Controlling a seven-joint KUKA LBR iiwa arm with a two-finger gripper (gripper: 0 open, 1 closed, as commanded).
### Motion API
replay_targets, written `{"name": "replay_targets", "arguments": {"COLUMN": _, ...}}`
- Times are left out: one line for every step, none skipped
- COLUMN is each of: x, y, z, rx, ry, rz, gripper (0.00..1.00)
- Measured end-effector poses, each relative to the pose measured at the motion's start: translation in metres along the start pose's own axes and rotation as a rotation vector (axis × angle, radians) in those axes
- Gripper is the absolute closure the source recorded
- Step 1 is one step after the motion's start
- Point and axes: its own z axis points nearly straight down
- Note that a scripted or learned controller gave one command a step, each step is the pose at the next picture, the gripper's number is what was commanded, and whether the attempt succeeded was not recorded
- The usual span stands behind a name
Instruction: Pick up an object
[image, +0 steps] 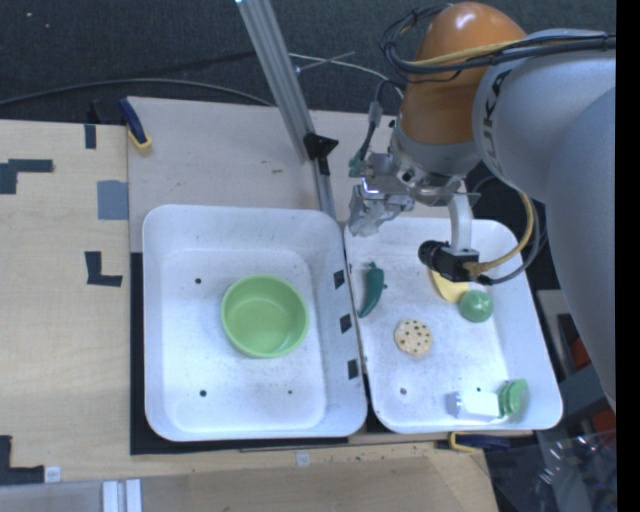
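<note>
My gripper (368, 215) hangs over the far left corner of the right bin (440, 405), above and a little behind a dark green pepper-shaped toy (371, 288) that lies against the bin's left wall. A round tan cookie (412, 337) lies in the middle of that bin. To the right sit a green ball (476, 305) and a yellow piece (447, 285) partly under a black part of the arm. A white and green object (490, 400) rests near the front right corner. Nothing shows between the fingers.
The left bin (170, 400) holds a light green bowl (264, 315). A grey metal pole (290, 100) slants down to the bins' far edge beside the gripper. The arm's large grey body covers the right side of the view.
</note>
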Motion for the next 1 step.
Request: {"name": "replay_targets", "arguments": {"x": 0.0522, "y": 0.0064, "z": 0.0161, "rx": 0.001, "ry": -0.001, "rz": 0.0, "gripper": 1.0}}
